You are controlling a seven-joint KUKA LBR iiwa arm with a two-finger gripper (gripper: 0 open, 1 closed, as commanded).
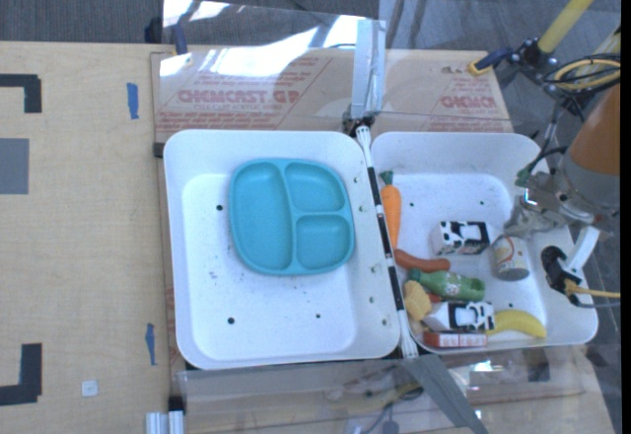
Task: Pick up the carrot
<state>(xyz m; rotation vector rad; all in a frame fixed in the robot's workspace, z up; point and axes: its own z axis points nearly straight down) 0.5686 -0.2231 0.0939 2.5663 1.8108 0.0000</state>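
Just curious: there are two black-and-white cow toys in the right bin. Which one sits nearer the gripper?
The upper cow toy, beside the small can under the gripper. The other cow lies lower, next to the banana.

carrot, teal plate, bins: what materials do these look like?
Carrot: likely moulded plastic toy; even orange, smooth, green tip.
Teal plate: likely hard plastic, matte to satin; one colour, rounded moulded dividers forming three compartments.
Bins: probably thin formed plastic, white, slightly glossy; rounded rims and corners, small dark holes in the floor.
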